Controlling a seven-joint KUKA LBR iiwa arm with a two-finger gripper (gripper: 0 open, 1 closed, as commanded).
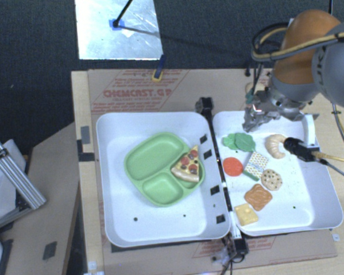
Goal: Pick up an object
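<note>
Reaching in from the right, the grey arm point(323, 68) with its orange band hangs over the far end of the right bin point(322, 212), and the gripper point(255, 123) sits low above that bin's upper-left corner, just beyond the green leafy piece point(239, 141). How the hand is set cannot be told: it is small and blurred against the white floor, and nothing is seen caught in it. The things to be picked lie scattered in the right bin. The green leafy piece lies nearest the gripper; a red round slice point(233, 166) lies just below it, close to the divider. A croissant point(275, 145) rests toward the right, near a black part of the arm's fittings point(299, 149). A pale, patterned cracker point(255, 165) lies in the middle, touching or nearly touching a round speckled cookie point(271, 179) to its lower right. Below those sits a brown toast-like piece point(258, 197), and just beside it, lower left, a yellow block point(246, 214). In the left bin point(116, 223) a green divided tray point(153, 158) lies at a slant, and a pizza slice point(188, 166) lies in its right-hand compartment, the crust overlapping the tray's inner ridge. Both bins stand on a brown board with red lettering point(135, 93), and a shiny sheet point(120, 27) lies beyond it on the dark cloth.
</note>
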